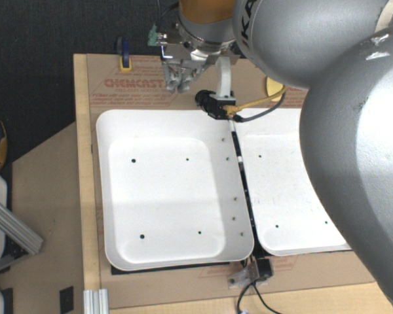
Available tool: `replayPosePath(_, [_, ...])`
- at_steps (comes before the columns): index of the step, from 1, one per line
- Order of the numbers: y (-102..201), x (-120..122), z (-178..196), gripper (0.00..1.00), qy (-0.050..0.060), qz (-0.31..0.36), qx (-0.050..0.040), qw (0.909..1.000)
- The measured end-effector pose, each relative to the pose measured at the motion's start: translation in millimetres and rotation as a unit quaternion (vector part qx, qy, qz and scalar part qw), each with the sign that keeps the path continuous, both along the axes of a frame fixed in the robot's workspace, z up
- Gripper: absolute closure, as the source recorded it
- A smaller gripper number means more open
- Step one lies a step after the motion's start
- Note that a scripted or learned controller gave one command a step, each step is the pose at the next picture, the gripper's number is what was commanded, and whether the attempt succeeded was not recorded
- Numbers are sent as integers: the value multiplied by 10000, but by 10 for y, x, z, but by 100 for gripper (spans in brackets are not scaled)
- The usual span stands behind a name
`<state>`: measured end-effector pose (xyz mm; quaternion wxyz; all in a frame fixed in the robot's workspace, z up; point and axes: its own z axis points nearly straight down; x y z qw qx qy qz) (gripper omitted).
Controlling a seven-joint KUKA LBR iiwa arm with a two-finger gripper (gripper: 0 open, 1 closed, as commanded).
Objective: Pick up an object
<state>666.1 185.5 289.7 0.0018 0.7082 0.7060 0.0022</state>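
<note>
From above, the grey arm (327, 77) with its orange band reaches in from the right. Its pincer (177, 80) hangs over the brown surface (144, 84), just behind the far rim of the left bin (111, 175). The right bin (281, 241) lies beside it, partly hidden by the arm. I see no object between the metal tips; if they are apart or together, I cannot tell.

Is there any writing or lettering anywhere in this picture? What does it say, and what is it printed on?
"CHEMCAST": red print on the brown board behind the left bin; its last letters are hidden by the gripper.
A line of smaller red print beneath it: too blurred to read.
Large dark letters on the grey arm, possibly a "K": cut off, not readable as a word.
</note>
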Motion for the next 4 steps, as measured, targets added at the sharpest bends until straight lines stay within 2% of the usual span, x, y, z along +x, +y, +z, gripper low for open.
replayPosePath(1, [-335,9,581,100,-4,5,1,10000])
replayPosePath(2, [241,-6,-364,100,53,34,-3,10000])
replayPosePath(3, [72,-35,196,100,-1,11,5,10000])
replayPosePath(4, [-564,11,666,100,-2,-3,-3,10000])
